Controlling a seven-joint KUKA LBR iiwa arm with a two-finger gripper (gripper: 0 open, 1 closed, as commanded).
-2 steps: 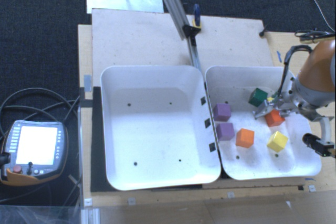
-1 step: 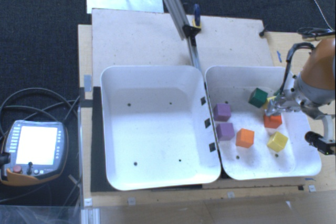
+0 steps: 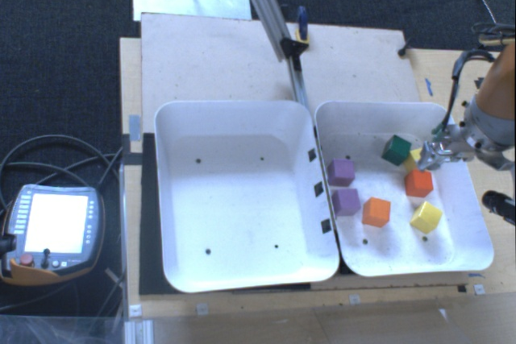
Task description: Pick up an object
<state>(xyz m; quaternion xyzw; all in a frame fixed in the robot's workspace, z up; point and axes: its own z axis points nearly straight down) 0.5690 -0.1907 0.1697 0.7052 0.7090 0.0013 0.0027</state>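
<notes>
The right bin [image 3: 476, 254] is being reached into by the end effector [image 3: 433, 156]; whether anything is being gripped cannot be told. Just left of it a green cube [image 3: 396, 150] is sitting tilted, a corner pointing toward it. Directly below, nearly touching, a red cube [image 3: 418, 183] is lying. Farther down-left an orange cube [image 3: 376, 211] is resting, with no long axis.

robotics lab | teach pendant [image 3: 50, 234] on dark carpet | bench [image 3: 242, 60] with white bins [image 3: 242, 197]
</notes>
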